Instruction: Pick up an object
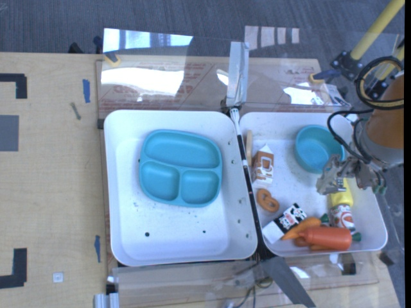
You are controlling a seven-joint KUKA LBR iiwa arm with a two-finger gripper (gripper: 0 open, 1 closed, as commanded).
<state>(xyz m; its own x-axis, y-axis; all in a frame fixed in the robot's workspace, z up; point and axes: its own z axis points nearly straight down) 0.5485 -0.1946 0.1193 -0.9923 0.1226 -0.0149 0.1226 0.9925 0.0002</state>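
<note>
My gripper point(335, 179) hangs low over the right side of the right bin point(282, 126). It sits just right of and below a blue bowl point(313, 147) and right above the top of a yellow bottle point(341, 205) with a red and white label. The gripper hides the bottle's upper end. An orange carrot point(326, 237) lies along the bin's front wall, beside a black and white carton point(291, 217). A brown and white carton point(263, 165) and a small orange ring point(268, 202) lie near the bin's left wall.
The left bin point(122, 191) holds a blue divided plate point(181, 167). A clear panel point(160, 82) and a metal post point(237, 76) stand behind the bins. Black cables point(340, 133) loop from the arm over the right bin's far corner.
</note>
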